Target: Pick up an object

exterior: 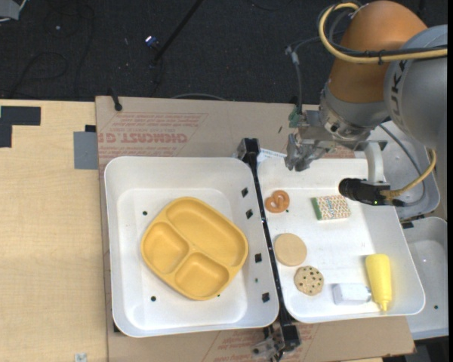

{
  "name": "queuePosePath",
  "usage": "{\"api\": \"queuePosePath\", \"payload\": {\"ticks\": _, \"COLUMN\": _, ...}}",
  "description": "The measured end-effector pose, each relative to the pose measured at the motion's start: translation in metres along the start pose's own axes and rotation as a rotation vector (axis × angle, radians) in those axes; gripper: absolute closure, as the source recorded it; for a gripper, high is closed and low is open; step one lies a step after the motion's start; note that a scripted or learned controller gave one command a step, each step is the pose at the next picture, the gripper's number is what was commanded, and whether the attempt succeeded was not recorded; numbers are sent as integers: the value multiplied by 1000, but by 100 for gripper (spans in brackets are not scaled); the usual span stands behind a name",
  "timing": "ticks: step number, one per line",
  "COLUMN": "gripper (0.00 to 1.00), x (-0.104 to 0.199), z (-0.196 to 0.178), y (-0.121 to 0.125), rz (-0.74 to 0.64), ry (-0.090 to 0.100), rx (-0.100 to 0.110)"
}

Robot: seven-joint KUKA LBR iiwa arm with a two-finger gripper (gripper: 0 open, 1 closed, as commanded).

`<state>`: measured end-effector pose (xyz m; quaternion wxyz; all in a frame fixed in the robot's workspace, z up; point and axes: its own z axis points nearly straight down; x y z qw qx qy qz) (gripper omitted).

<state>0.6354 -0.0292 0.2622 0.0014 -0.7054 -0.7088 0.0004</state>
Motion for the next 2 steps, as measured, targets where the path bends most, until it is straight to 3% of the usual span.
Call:
{"api": "queuePosePath", "payload": {"ticks": 1, "gripper": 100, "x": 54, "z": 19, "y": -5, "rz": 0, "ry": 0, "rx": 3}}
{"api": "queuePosePath", "payload": {"ticks": 2, "gripper": 100, "x": 105, "z": 15, "y": -10, "rz": -1, "ry": 0, "rx": 1}}
